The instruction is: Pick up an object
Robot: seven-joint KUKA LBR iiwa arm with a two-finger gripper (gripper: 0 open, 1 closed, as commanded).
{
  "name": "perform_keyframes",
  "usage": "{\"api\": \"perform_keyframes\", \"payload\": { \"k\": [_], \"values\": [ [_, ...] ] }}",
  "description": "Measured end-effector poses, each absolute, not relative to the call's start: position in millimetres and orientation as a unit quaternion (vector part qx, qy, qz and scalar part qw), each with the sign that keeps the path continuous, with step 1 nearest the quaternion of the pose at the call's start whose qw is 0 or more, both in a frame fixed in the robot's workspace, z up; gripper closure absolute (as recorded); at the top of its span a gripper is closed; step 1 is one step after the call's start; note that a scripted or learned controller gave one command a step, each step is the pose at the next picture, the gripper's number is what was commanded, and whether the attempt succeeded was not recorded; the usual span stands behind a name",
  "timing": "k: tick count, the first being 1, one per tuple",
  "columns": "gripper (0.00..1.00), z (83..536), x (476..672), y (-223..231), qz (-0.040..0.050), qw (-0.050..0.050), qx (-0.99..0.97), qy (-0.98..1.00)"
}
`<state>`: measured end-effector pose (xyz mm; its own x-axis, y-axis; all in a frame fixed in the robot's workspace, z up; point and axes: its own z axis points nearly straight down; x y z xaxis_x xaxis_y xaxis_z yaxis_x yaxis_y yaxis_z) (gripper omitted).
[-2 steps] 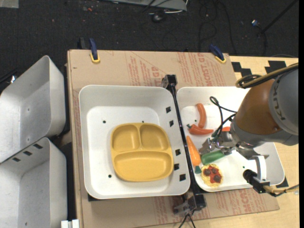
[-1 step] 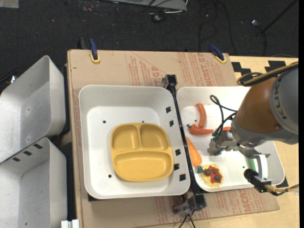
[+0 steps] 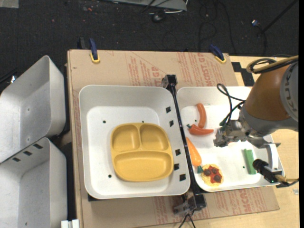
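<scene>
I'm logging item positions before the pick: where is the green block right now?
The green block lies in the right bin, near its lower right corner, right of the pizza slice and just below the gripper.

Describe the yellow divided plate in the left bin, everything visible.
The yellow divided plate looks like matte plastic, a rounded rectangle with three compartments: two small ones at the far side, one wide one nearer the camera. It lies flat and right side up on the floor of the left bin, slightly rotated, nothing in it.

grey arm [image 3: 289,87] w/ fat orange band, black cables looped alongside, dark metal gripper [image 3: 223,137] at tip.
</scene>
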<state>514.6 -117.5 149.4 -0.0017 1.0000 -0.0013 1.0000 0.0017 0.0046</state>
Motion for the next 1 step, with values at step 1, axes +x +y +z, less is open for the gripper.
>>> {"api": "perform_keyframes", "payload": {
  "k": [1],
  "values": [
    [1.0, 196.3, 520.9, -110.3, 0.0015, 0.002, 0.706, 0.708]
  ]
}}
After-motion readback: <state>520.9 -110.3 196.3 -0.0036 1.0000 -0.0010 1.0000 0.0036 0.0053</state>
